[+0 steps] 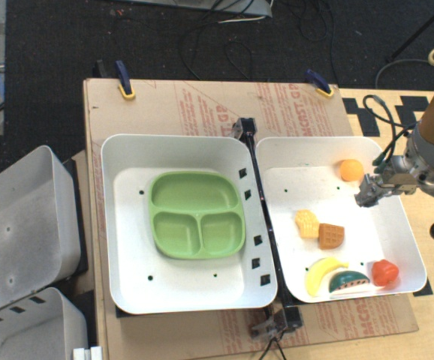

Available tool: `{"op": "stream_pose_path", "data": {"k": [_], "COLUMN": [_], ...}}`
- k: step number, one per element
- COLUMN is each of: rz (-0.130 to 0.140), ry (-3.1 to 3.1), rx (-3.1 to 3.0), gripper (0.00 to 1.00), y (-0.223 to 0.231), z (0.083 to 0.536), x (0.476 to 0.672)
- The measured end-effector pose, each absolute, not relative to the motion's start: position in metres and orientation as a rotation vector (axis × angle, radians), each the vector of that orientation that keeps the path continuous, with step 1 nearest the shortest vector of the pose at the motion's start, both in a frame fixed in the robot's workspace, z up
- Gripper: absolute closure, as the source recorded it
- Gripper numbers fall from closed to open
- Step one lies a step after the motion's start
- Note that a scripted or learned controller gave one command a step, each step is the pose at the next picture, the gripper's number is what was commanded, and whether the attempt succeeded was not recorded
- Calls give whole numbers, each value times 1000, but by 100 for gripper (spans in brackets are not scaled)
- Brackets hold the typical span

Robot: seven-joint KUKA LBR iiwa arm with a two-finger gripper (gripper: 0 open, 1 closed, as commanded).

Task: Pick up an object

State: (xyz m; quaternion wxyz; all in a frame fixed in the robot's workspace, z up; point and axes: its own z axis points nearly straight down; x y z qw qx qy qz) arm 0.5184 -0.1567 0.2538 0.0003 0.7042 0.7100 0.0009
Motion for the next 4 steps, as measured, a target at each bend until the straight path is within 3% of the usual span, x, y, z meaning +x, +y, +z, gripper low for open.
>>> {"op": "stream_pose_path", "data": {"k": [2,3,4], "rz": [0,2,1], "ry": [2232,2233,2232], "rx": [2214,2212,2212], "gripper": [100,100,100], "y": [-47,11,69], "z": [229,235,226], "x": [525,519,527]}}
